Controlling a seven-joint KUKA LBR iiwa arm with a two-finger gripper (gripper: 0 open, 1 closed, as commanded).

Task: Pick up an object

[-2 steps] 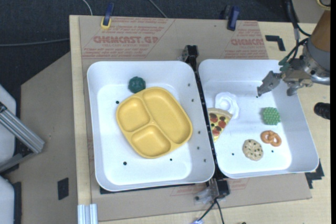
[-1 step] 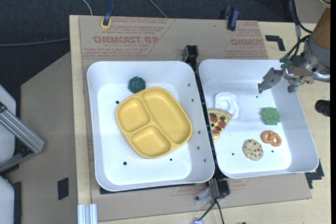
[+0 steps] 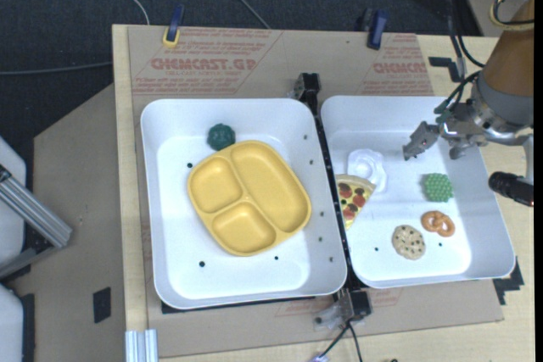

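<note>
The hand (image 3: 437,140) is hovering with fingers spread and nothing between them over the right bin (image 3: 484,267). The green bumpy piece (image 3: 437,186) is lying just at its 6 o'clock; dropping straight and centring before closing looks wisest.

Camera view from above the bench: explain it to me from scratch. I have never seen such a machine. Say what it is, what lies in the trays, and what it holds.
One fixed camera looks down at a slant on a bench with two shallow white bins. The grey and orange thing at the right is a robot arm; its gripper hangs over the right bin, with nothing visibly held. The left bin holds a yellow divided plate and a dark green lump. The right bin holds toy food: a pizza slice, a cookie, a pretzel, a green bumpy piece and a white object.
</note>
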